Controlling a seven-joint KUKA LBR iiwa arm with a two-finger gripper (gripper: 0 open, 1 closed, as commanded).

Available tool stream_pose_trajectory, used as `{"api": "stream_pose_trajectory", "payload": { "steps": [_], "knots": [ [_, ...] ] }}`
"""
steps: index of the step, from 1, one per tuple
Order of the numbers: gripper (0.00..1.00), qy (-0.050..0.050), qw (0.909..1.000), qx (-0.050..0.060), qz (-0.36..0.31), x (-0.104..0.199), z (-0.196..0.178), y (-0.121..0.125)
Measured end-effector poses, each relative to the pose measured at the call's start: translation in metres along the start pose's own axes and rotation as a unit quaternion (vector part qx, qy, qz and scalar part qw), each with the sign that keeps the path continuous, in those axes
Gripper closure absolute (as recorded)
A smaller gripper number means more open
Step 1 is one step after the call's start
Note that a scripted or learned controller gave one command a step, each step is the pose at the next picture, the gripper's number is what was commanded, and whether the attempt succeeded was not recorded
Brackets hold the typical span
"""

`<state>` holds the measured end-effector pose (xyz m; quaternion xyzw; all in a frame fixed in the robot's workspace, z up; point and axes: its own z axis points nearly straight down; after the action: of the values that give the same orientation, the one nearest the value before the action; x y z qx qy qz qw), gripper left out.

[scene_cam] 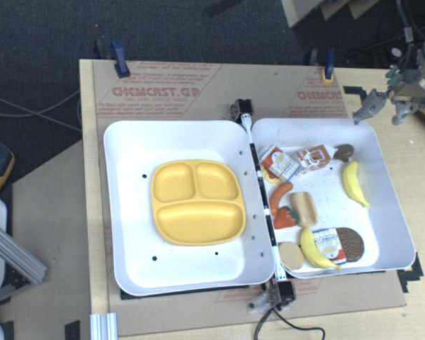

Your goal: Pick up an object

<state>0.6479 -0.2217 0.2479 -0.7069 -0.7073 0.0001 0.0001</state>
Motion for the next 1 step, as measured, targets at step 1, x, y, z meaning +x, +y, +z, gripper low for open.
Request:
{"api": "stream_pose_trajectory", "payload": {
  "steps": [1],
  "knots": [
    [0.00,0.002,1.0000,0.006,0.001,0.0011,0.1189,-0.0171]
  ]
}}
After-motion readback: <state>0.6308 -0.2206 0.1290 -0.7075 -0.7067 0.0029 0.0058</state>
